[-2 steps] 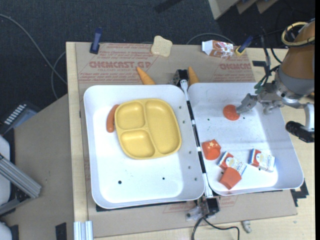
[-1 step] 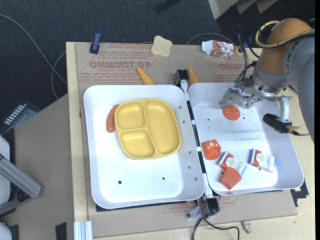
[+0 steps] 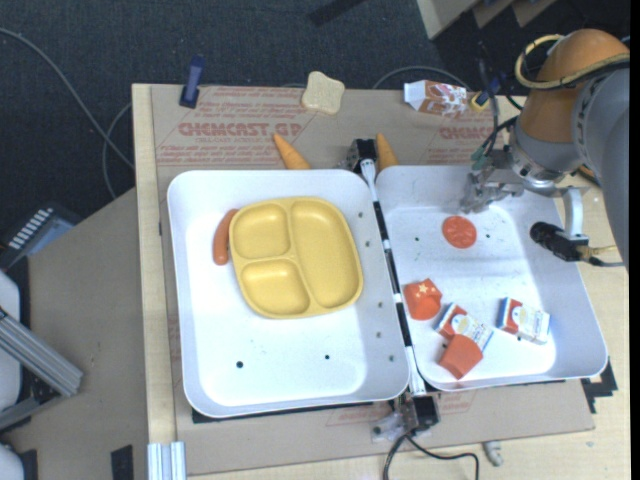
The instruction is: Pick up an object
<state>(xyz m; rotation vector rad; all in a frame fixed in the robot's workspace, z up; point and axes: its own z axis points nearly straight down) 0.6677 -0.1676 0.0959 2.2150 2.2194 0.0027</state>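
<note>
Camera view shows the grey arm with its orange band reaching in from the upper right of the frame, its two-finger gripper (image 3: 484,190) lowered over the upper part of the right white bin (image 3: 575,308). Whether the fingers are open or shut cannot be told from this slant, and nothing is seen between them. A flat round red disc (image 3: 460,232) lies on the bin floor just below and slightly left of the gripper tip, near it but apart. Lower in the same bin sit a small red-orange rounded piece with a pale spot (image 3: 423,298), a red and white small carton (image 3: 465,326), a second red and white carton (image 3: 524,320) to its right, and an orange-red block (image 3: 460,356) near the bottom rim. The disc has bare white floor around it on all sides, well away from the cluster below and from the divider between the bins on its left. The left white bin (image 3: 200,348) holds a yellow plastic plate with three compartments (image 3: 296,256), and a red-orange sausage-shaped piece (image 3: 221,239) lies touching the plate's left edge. On the bench beyond the bins, toward the top of the frame, lie a tan bread-slice toy (image 3: 323,92), an orange carrot-shaped piece (image 3: 290,152), a blue small object (image 3: 190,81) and a white and red wrapper (image 3: 436,96).
</note>
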